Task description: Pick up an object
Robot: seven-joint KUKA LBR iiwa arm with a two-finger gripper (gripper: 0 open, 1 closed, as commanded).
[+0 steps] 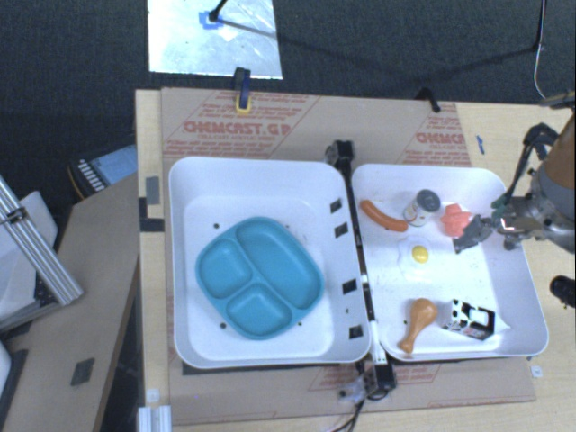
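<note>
The right bin [529, 327] holds several small items: an orange sausage [383, 216], a grey can [420, 206], a pink-red piece [454, 217], a fried egg with a yellow yolk [419, 254], a tan drumstick [418, 320] and a black-and-white block [471, 319]. My gripper [475, 232] reaches in from the right and hangs over the bin's upper right part. It sits just right of and slightly below the pink-red piece, close to it. I see no object held in it.
The left bin [193, 187] holds a blue divided plate [260, 277]. A black divider with clips [353, 241] runs between the bins. Brown cardboard [270, 124] lies under both bins. A cable stand [531, 147] rises at the right.
</note>
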